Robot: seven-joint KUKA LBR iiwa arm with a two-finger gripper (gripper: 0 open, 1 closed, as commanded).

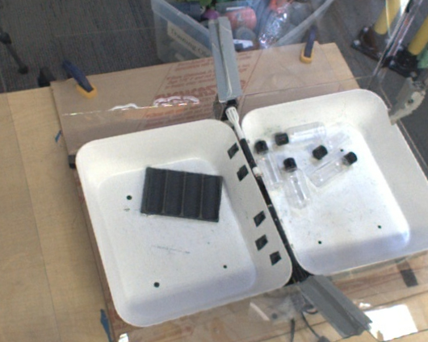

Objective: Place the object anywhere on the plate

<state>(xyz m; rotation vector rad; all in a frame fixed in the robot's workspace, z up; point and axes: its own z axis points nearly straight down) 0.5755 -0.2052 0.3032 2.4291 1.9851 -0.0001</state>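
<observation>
Vials (pixel 304 160), clear with black caps, lie clustered near the far edge of the right bin (pixel 417 204); the dark plate (pixel 181 194) sits in the left bin (pixel 131 303). You're at the picking step. Whether the hand is clenched, I cannot tell.

Two white bins (pixel 131 303) side by side. One black ribbed plate (pixel 181 194), left bin. Five clear black-capped vials (pixel 304 160), right bin, clustered toward 11 o'clock.

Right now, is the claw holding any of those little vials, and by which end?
It cannot be told. The vials lie loose in the right bin.
</observation>
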